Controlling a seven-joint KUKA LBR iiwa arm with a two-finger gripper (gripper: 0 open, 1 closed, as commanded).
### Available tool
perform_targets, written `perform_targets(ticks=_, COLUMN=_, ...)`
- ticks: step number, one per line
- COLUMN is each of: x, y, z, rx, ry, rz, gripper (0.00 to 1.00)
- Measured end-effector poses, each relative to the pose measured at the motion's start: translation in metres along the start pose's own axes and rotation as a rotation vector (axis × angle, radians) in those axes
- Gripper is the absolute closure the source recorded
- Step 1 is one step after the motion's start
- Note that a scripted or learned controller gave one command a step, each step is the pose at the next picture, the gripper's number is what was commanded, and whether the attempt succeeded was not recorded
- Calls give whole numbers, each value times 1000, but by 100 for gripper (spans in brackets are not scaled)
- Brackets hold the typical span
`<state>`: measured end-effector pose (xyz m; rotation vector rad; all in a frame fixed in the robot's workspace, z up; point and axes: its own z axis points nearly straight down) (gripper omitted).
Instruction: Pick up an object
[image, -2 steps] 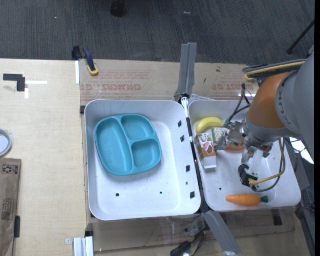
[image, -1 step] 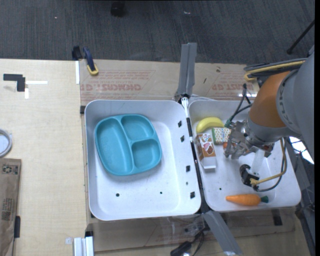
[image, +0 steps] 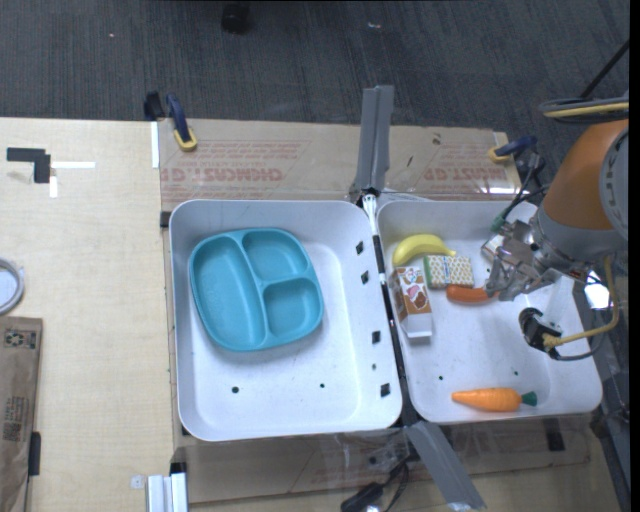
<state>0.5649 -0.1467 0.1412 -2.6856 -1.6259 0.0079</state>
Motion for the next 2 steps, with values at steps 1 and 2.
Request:
perform_targets(ticks=1, x=75, y=-13, z=-79, rx=0, ry=-1, rz=-71, gripper=100)
perform_targets(ticks=2, x=105, y=-49, z=-47, rx=3, ry=-2, rz=-138, gripper=100)
